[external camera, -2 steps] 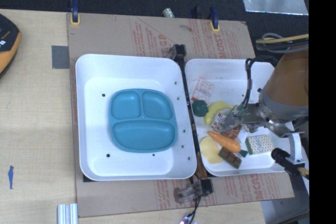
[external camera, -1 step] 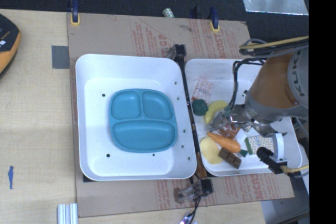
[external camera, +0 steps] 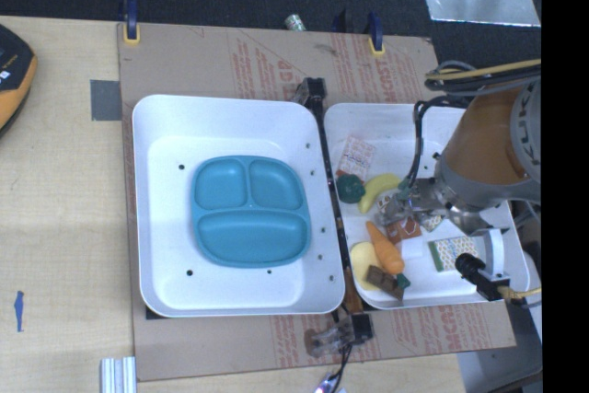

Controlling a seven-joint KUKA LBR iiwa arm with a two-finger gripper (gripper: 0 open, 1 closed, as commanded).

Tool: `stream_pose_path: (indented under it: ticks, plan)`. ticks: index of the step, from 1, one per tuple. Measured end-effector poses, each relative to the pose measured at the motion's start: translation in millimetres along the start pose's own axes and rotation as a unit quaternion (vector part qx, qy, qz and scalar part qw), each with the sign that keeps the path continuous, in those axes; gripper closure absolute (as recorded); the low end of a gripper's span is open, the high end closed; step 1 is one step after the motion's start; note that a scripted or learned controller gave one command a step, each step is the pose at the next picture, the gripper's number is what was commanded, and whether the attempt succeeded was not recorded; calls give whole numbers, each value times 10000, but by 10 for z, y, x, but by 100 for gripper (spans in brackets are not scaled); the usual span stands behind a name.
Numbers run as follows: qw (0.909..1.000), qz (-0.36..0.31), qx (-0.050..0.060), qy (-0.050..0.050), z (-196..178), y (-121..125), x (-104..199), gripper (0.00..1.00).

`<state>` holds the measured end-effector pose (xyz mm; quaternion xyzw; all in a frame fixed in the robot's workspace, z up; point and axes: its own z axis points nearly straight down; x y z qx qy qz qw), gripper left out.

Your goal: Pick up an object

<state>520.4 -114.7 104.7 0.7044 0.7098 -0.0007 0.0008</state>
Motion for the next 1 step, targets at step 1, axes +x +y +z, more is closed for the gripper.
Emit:
stream_pose_path:
  ticks: [1]
  plan:
    - [10000,-28,-39,25,-929,424,829,100]
